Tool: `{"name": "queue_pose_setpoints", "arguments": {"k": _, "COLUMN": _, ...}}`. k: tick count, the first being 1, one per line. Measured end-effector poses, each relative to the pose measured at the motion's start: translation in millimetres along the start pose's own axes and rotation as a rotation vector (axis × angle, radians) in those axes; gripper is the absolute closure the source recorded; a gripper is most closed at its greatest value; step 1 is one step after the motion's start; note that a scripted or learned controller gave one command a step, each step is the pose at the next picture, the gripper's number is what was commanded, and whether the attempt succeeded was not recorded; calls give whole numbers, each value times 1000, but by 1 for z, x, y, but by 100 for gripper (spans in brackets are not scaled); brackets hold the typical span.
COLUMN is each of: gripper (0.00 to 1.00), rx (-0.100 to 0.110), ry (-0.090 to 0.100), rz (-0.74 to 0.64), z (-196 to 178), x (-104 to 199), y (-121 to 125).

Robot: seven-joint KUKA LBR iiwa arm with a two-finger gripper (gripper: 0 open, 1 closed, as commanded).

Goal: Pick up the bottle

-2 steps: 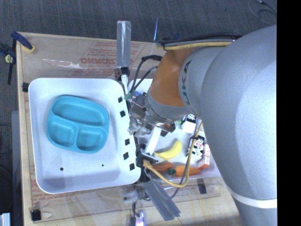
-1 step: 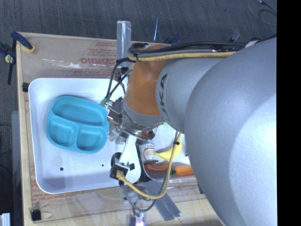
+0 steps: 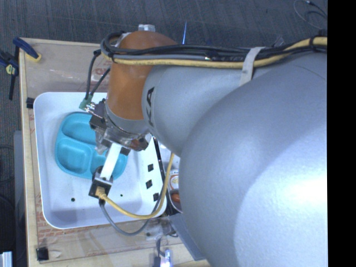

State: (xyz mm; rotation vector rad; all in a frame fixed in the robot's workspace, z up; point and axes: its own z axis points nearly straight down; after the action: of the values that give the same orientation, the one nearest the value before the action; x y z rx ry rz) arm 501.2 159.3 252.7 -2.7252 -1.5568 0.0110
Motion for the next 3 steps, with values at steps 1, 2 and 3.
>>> {"name": "queue_pose_setpoints", "arguments": {"k": 1, "gripper": 100, "rx": 1, "ry": -2, "rz": -61, "z": 4, "x": 0, "y": -30}}
{"name": "queue_pose_setpoints", "arguments": {"k": 2, "gripper": 100, "rx": 1, "ry": -4, "rz": -99, "z": 72, "x": 38, "y": -42}}
{"name": "queue_pose_setpoints", "arguments": {"k": 3, "gripper": 100, "rx": 0, "ry": 0, "rz": 312, "z": 27, "x": -26, "y": -10}}
